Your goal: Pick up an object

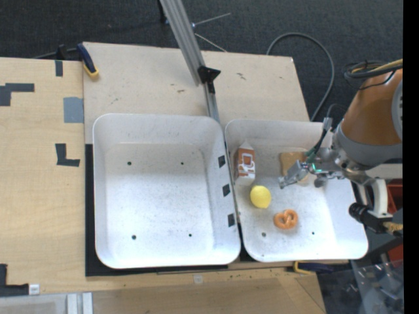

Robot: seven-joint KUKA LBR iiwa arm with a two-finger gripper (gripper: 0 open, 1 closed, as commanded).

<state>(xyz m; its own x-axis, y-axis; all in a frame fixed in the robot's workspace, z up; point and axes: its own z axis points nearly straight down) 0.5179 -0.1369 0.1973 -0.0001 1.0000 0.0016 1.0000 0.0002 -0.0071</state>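
The arm is reaching in from the right over the right bin [340,241], and its pincer [296,174] is hanging low above the bin's upper middle, just beside a tan block [290,158] near the back wall. Whether the pincer is open or closed, I cannot tell; nothing is visibly being gripped. Three other candidates are lying in the same bin: a small orange-and-white carton [245,163] standing close to the divider, a yellow ball [260,197] near the centre, and an orange pretzel-shaped piece [286,220] below it. The left bin [111,175] is sitting alongside on the surface.

Judging from the pose, the tan block is looking like the nearest target. To do this well, the arm should be centring over the block, lining up across its narrower side, descending straight without nudging it toward the wall, and closing only once both sides are bracketed. The ball is likely to roll if clipped
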